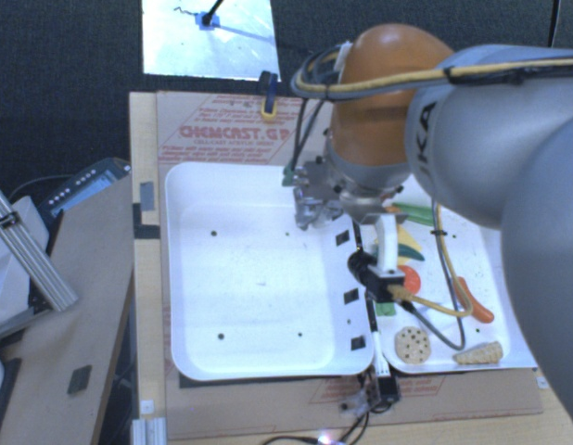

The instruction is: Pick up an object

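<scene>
Arm (472, 109) low over right bin (481, 248) (wrist down)

We see grey arm (509, 137) with orange band (388, 82) filling upper right of frame. Gripper (314, 207) hangs over upper right corner of left bin (189, 341). Right bin (504, 346) sits at right, partly hidden by arm. In it we see round cookie (412, 345) at lower edge, cone (478, 352) just right of it, orange sausage (474, 302) above, green piece (416, 213) near top.
</scene>
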### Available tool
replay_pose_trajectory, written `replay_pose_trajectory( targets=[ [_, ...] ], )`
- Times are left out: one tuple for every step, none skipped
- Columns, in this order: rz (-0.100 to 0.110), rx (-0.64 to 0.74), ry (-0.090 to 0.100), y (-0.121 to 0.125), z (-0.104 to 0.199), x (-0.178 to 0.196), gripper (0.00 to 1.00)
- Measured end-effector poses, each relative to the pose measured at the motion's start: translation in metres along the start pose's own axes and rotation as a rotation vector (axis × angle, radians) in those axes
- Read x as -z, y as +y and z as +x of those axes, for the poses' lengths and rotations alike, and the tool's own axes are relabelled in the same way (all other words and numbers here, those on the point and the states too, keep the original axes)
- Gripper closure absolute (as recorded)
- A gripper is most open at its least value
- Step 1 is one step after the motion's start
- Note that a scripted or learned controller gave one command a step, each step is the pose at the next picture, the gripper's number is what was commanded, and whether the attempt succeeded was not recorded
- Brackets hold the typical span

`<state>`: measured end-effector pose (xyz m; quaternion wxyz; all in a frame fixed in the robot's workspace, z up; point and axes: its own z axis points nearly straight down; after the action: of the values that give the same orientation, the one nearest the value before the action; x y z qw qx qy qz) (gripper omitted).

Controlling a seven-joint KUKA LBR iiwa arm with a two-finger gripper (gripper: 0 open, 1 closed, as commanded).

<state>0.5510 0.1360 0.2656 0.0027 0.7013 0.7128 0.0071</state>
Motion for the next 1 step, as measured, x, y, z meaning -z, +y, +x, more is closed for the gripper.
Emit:
replay_pose_trajectory(
  targets=[
    [0.022,-0.010,-0.006,-0.0624,0.0229,-0.0909,1.00]
  ],
)
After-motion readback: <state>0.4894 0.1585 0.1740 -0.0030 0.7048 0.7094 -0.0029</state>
